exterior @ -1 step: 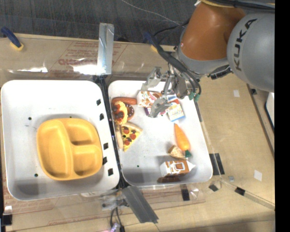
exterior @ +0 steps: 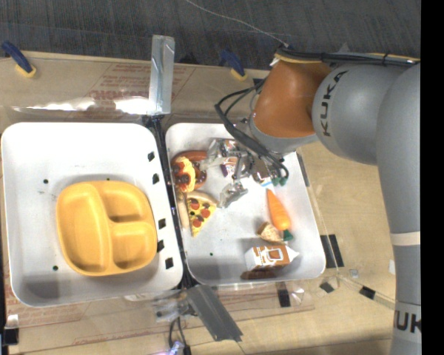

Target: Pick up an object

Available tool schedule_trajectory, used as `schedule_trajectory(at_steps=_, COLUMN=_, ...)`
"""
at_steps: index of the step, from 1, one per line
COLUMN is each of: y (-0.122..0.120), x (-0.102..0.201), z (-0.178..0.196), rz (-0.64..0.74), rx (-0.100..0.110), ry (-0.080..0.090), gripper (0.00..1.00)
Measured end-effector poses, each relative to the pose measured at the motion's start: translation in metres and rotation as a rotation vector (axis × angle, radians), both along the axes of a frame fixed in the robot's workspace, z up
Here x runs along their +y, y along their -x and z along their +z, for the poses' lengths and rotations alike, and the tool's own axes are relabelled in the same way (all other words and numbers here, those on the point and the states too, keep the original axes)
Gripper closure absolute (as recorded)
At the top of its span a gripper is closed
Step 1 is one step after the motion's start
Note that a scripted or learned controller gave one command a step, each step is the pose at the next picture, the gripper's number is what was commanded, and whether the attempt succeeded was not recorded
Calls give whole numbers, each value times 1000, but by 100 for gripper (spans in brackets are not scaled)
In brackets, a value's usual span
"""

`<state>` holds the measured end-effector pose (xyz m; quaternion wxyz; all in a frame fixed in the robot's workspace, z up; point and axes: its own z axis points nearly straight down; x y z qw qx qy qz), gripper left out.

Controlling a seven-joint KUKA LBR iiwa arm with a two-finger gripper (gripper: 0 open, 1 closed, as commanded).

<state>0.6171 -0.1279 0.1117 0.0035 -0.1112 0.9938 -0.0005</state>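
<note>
Your jaws (exterior: 237,180) hang over right bin (exterior: 311,228); pizza slice (exterior: 198,211) lies just left-below; jaw state: cannot tell.

KUKA lettering in black on the grey arm housing (exterior: 333,109), just right of the orange band and above-right of the jaws, reads bottom to top. Second KUKA mark low on the arm's vertical segment (exterior: 404,322), far below-right of the jaws, cut off so just "KU" is legible. Faint reddish print on the cardboard sheet (exterior: 126,76) under the bins, up-left of the jaws, too washed out to read. Small carton (exterior: 271,256) below the jaws has a white graphic on its brown face, no legible text.
</note>
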Motion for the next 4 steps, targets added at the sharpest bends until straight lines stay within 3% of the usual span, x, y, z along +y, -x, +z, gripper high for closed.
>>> schedule_trajectory(at_steps=1, y=11, x=-57, z=-18, rz=100, rx=4, ry=2, gripper=0)
schedule_trajectory(at_steps=2, y=91, x=-81, z=-17, rz=-44, rx=0, ry=0, gripper=0)
schedule_trajectory(at_steps=3, y=89, x=-79, z=-7, rz=-37, rx=-2, ry=0, gripper=100)
schedule_trajectory(at_steps=4, y=93, x=-59, z=-19, rz=-293, rx=6, ry=-2, gripper=100)
